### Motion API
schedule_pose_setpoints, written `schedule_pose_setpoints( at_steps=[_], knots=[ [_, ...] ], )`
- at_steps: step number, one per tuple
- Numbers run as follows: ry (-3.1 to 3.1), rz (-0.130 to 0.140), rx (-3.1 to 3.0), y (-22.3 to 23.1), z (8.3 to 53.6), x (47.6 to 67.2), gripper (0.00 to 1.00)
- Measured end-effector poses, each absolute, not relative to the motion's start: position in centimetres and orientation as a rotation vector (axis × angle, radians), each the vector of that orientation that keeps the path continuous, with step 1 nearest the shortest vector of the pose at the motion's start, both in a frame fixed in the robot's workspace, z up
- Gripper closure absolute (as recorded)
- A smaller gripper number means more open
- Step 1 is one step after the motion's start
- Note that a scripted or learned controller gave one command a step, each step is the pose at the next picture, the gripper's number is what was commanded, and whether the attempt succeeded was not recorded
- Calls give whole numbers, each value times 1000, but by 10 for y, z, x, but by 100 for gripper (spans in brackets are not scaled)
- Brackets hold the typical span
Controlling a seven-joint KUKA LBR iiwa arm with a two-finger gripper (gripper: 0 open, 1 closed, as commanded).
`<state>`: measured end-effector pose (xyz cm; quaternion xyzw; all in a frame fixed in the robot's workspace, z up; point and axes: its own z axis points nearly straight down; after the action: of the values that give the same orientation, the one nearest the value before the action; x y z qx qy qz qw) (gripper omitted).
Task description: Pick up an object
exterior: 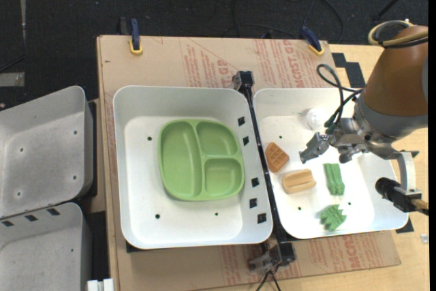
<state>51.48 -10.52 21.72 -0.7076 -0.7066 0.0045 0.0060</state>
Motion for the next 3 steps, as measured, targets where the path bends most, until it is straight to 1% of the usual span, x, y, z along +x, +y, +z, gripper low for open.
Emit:
schedule_pose_setpoints(
  at_steps=[1,2,3],
  knots=[
    [-2222,1,-2219,-105,224,517,0],
    [-2219,1,-2222,-109,167,525,0],
    [-2219,2,-2222,-113,122,532,0]
  ],
)
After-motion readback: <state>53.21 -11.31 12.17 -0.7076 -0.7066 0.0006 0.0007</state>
